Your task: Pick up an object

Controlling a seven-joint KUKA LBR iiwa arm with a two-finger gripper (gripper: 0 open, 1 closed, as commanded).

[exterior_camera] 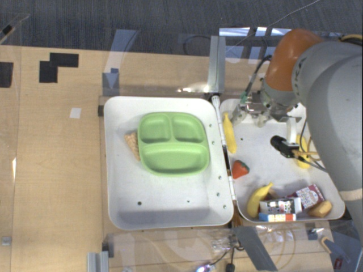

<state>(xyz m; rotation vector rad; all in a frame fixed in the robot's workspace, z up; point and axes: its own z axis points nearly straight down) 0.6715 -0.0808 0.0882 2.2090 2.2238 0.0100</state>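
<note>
My gripper (250, 113) hangs over the far part of the right bin (256, 146), below the orange wrist band. A long yellow object (228, 132) lies along the bin's left wall, just left of the gripper. A red strawberry (240, 169) sits nearer the front. At the front lie a banana (258, 196), a small colourful box (278, 209), a maroon packet (309, 196) and a tan piece (321, 209). Nothing shows between the fingers.
The left bin (164, 205) holds a green divided plate (172, 143) with a tan waffle-like piece (132, 144) at its left edge. The grey arm covers the right bin's right side. A metal post (217, 67) stands behind the two bins.
</note>
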